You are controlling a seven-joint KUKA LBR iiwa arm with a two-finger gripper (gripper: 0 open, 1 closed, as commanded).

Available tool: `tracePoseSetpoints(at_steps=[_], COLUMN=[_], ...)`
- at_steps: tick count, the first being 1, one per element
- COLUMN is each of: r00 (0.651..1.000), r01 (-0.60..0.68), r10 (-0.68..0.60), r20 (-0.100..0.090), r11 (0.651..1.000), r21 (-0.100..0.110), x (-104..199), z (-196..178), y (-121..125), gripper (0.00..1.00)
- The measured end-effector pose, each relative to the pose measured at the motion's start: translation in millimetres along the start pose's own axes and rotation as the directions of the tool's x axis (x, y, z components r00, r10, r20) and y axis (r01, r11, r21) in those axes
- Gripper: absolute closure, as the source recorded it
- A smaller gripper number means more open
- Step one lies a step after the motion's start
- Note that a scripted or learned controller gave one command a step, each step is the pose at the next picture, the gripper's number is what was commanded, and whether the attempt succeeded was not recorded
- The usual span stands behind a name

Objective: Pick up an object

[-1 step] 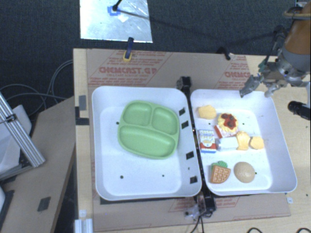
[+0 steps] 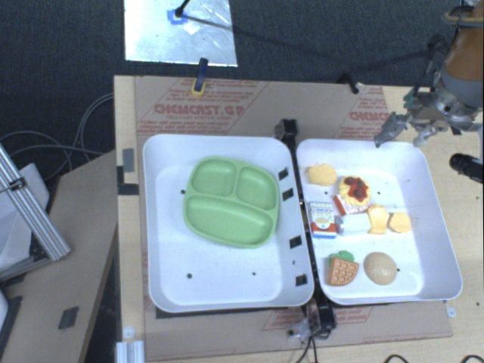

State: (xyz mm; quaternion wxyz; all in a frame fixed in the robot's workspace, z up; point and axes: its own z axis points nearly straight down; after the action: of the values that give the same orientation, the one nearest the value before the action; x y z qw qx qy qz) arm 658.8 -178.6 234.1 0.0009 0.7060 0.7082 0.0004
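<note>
Presently: right bin, toy food clustered mid-floor. Egg-shaped brown piece at its near corner; waffle beside it; yellow lump nearest the divider. My jaws, apart and empty, hang over the far rim; everything lies toward the camera from them.

Even overhead light, soft shadows; glare on metal sheet; slight overall softness.
</note>
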Motion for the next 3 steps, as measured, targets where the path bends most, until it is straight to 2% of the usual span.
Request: tracePoseSetpoints(at_steps=[1,3], r00=[1.000,1.000], r01=[-0.002,0.002], r10=[0.002,-0.002], r20=[0.000,-0.001], r11=[1.000,1.000], r21=[0.001,0.001], x=[-2.4,6.9], z=[58.2,150.9], y=[-5.0,-7.6], gripper=[0.00,0.00])
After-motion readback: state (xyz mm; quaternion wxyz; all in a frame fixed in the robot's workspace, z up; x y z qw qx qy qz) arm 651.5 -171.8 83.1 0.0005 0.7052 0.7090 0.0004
